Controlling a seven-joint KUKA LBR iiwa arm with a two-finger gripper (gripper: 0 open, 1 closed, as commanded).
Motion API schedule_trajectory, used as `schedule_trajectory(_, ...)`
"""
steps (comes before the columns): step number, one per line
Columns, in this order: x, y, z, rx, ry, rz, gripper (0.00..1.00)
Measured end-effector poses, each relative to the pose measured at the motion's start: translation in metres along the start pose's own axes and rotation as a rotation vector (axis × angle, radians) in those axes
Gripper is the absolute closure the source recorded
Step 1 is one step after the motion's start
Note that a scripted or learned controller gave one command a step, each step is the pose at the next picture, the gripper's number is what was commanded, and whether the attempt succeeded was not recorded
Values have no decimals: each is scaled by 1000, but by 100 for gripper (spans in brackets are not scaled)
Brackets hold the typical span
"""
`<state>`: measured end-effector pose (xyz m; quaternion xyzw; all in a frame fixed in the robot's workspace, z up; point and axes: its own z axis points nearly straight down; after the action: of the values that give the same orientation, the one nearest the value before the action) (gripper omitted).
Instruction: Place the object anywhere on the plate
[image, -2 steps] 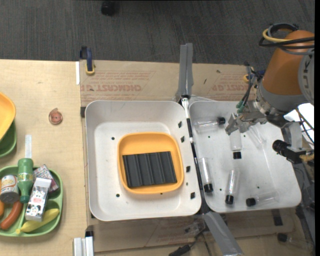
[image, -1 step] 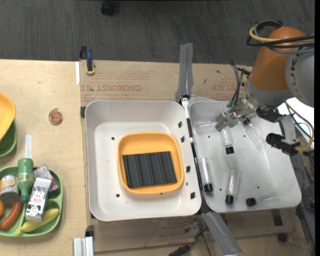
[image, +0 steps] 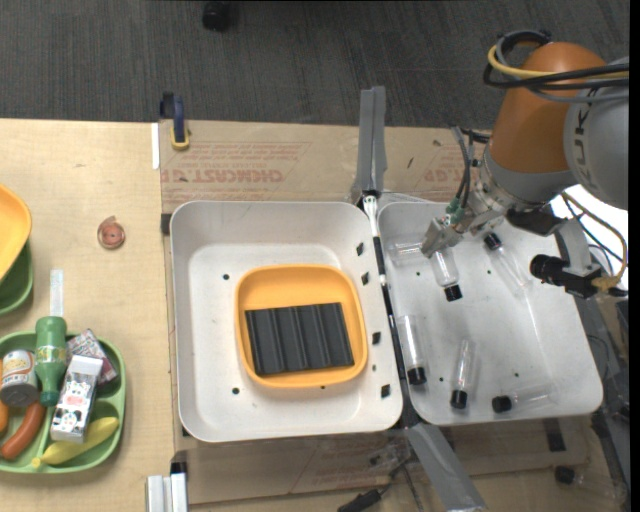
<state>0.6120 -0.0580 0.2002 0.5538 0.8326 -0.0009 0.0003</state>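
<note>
An orange plate sits in the left white bin, and a dark grey ribbed slab lies flat on it. My gripper hangs over the back of the right bin. It is directly above the upper end of a clear tube with a black cap. Whether it touches or holds that tube is hidden from this angle. Several more clear capped tubes lie in the right bin, among them one by the left wall and one near the front.
The grey arm with its orange band reaches in from the upper right, trailing cables. A green tray of toy food, a yellow bowl and a small pink item lie on the bench at left.
</note>
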Motion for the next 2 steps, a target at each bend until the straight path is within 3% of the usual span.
schedule_trajectory(1,13,21,6,-1,0,-162,100)
schedule_trajectory(2,-33,35,9,-3,-1,-378,100)
